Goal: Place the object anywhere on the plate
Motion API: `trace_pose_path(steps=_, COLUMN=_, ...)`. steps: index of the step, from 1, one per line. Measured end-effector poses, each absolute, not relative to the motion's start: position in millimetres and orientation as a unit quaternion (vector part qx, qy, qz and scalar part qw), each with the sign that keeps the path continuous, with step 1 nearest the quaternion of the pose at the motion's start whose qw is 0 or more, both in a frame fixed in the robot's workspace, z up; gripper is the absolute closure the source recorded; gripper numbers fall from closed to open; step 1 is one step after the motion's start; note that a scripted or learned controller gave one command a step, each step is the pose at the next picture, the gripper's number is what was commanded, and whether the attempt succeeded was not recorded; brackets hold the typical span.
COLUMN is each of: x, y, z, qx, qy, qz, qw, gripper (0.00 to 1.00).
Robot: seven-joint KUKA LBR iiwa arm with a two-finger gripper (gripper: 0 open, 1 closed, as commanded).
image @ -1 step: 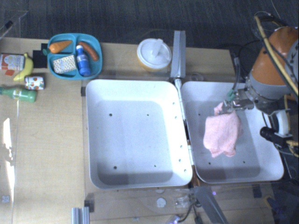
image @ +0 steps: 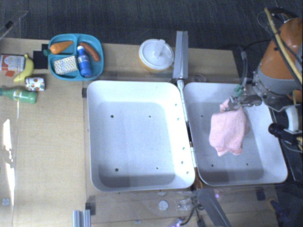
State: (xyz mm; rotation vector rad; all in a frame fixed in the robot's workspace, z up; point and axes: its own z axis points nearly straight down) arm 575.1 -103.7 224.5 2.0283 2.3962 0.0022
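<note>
In the camera view, the arm (image: 279, 56) comes in from the upper right of the frame, its orange band showing above the grey wrist. The gripper (image: 238, 100) sits over the upper middle of the right bin (image: 270, 169). A pink cloth (image: 228, 132) hangs from it: the cloth's top corner is pinched between the fingers, which are clenched on that corner, and the rest of the fabric droops down and slightly left of the jaws, toward the centre of the right bin. Whether the cloth's lower edge rests on the bin floor or hangs just above it cannot be told.

The left bin (image: 137, 174) lies just beside the right one, their rims meeting along the middle of the frame. Above that seam, at the top centre, stands a grey metal post (image: 180, 56), and just left of it a white round lidded container (image: 156, 54).

At the upper left, a blue divided plate (image: 97, 48) holds toy food, including an orange carrot (image: 61, 46) and a blue bottle (image: 84, 63). Further left on the wooden bench (image: 42, 150) lie a banana (image: 24, 69), a small can (image: 35, 83) and a green bottle (image: 19, 95). The plate is well apart from the cloth.
</note>
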Motion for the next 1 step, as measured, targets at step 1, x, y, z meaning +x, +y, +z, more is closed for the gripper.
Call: trace_pose_path(steps=1, x=573.8, y=-56.0, z=232.0, qx=0.480, qy=0.877, qz=0.0007, qw=0.001, gripper=1.00)
